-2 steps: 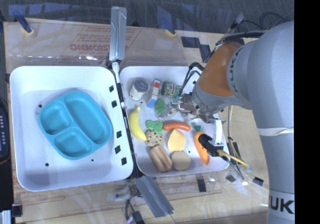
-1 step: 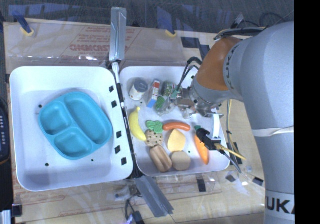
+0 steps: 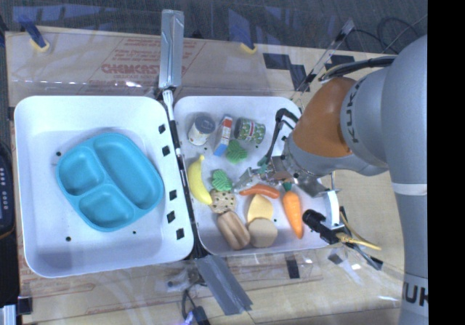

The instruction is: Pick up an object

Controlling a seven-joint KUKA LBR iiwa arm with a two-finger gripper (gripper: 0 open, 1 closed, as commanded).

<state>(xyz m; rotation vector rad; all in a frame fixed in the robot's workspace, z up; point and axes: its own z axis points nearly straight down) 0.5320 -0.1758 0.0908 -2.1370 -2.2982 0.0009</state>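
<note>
Toy foods crowd the right white bin (image 3: 190,109): a yellow plastic banana (image 3: 197,180), an orange carrot (image 3: 292,213). The pincer (image 3: 263,169) dips among them, grip impossible to tell. A blue divided tray (image 3: 109,180) sits left.

the grey arm (image 3: 407,142) comes in from the right, its orange band (image 3: 323,123) bent down and leftward over the right side of the scene. the gripper (image 3: 265,171) points left at the low end of the wrist.

Glossy plastic tray (image 3: 109,179); smooth white bins (image 3: 43,120).
</note>
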